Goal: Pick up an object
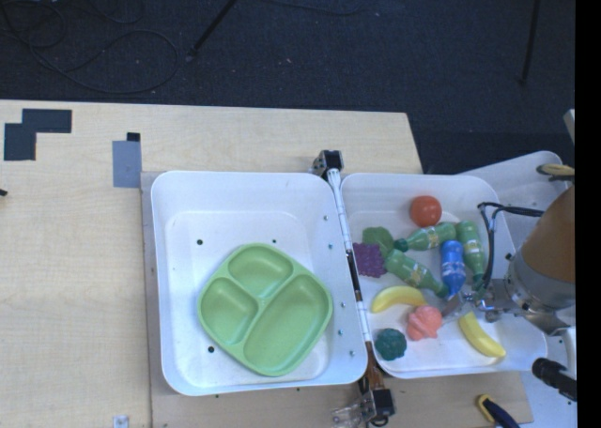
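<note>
- Camera view: the gripper (472, 305) hangs low over the right bin (376, 193), by its right side.
- I cannot tell how its grip stands.
- A banana (481, 335) lies just beside it, at five o'clock, pointing down-right.
- A blue bottle (453, 266) lies at eleven o'clock.

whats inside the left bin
Inside the left bin lies a green divided plate with three compartments, nothing in them. The bin floor beneath the plate is covered, so whatever lies under it cannot be seen.
</note>
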Robot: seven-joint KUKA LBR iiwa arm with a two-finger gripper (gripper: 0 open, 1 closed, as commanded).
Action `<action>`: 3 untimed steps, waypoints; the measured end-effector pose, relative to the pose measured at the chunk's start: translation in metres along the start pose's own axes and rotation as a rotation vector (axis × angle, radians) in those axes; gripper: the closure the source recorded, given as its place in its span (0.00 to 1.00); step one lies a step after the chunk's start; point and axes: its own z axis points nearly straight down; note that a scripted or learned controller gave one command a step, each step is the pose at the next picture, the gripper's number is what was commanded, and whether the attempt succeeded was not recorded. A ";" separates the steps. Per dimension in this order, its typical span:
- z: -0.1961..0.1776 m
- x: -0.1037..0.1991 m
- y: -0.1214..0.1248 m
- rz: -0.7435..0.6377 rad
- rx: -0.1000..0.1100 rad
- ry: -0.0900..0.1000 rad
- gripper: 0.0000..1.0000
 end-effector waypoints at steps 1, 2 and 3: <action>-0.010 -0.001 0.000 0.006 0.001 0.004 1.00; -0.075 0.045 -0.001 -0.001 0.003 0.000 1.00; -0.130 0.107 -0.001 -0.002 0.004 -0.001 1.00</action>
